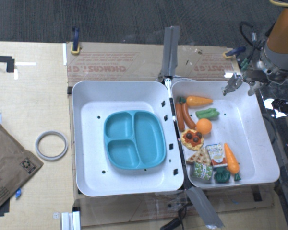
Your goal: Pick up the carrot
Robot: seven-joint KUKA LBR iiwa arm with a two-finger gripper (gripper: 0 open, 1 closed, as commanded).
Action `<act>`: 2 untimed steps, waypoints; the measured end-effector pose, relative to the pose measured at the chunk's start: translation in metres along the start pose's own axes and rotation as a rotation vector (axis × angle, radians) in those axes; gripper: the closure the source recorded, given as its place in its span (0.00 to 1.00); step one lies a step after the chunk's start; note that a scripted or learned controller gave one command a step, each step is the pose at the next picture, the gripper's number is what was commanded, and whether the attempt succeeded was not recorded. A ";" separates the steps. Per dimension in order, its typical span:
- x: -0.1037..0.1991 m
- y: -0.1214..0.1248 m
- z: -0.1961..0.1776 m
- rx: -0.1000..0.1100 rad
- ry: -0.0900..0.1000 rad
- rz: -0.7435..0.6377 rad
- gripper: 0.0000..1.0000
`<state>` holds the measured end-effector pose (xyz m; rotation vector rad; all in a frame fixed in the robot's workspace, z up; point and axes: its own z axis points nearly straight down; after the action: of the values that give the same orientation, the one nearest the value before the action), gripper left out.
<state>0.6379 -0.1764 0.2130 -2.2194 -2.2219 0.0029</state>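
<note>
Two toy carrots lie in the right bin (252,128). One carrot (199,100) rests near the far left corner, its green top pointing left. The other carrot (231,160) lies near the front, tip toward the back and green end toward the front wall. My gripper (241,86) hangs over the bin's far right corner, well to the right of the first carrot and well behind the second. Its fingers (229,87) stand apart with nothing between them.
The right bin also holds two sausages (184,117), a green pod (207,113), an orange ball (204,126), a small tart (192,138), a waffle (198,155), packets and broccoli (223,176). A teal divided plate (134,139) sits in the left bin (86,128). A tape ring (51,144) lies on the bench.
</note>
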 end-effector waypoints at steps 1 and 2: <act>0.008 -0.137 0.039 0.001 0.001 0.118 0.00; 0.012 -0.159 0.118 -0.007 0.000 0.159 0.00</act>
<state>0.4790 -0.1645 0.0949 -2.3923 -2.0416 -0.0047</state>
